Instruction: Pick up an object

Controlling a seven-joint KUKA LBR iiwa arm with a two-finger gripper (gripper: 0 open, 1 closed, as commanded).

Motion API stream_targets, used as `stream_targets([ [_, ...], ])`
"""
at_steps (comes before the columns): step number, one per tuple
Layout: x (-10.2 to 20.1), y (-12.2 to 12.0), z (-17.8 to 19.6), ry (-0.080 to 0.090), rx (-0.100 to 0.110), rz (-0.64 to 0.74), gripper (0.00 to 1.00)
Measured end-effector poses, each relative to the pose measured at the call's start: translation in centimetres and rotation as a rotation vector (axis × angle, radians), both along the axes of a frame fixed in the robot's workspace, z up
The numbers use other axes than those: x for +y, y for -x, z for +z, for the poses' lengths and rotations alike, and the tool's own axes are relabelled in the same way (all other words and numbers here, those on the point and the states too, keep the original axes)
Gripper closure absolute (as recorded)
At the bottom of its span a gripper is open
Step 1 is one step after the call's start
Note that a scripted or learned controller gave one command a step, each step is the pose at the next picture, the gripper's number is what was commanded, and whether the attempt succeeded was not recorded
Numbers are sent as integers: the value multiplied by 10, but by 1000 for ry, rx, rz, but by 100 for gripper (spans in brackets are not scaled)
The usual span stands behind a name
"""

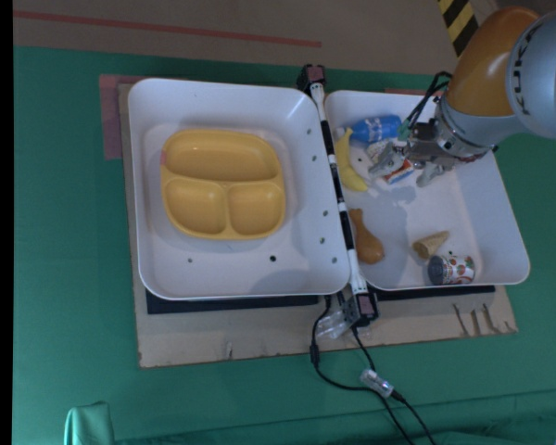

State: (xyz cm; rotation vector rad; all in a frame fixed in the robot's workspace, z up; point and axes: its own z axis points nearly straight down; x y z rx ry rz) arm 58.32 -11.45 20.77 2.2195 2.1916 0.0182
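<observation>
Green bench cloth (65, 248) underlies cardboard (195, 341) bearing two white bins (222, 95).

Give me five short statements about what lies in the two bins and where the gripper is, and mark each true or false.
1. The yellow divided plate lies in the left bin. True.
2. The banana lies in the left bin. False: it lies in the right bin, near the divider between the bins.
3. The gripper is over the right bin's upper part. True.
4. The blue bottle lies in the right bin's near corner. False: it lies near the far edge, beside the gripper.
5. The small printed can lies in the right bin, next to the tan cone. True.
</observation>
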Motion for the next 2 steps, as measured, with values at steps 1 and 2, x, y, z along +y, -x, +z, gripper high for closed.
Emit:
stream_targets([
  [1, -3, -2, 15, 4, -13, -6, 100],
  [2, -2, -2, 15, 4, -13, -6, 0],
])
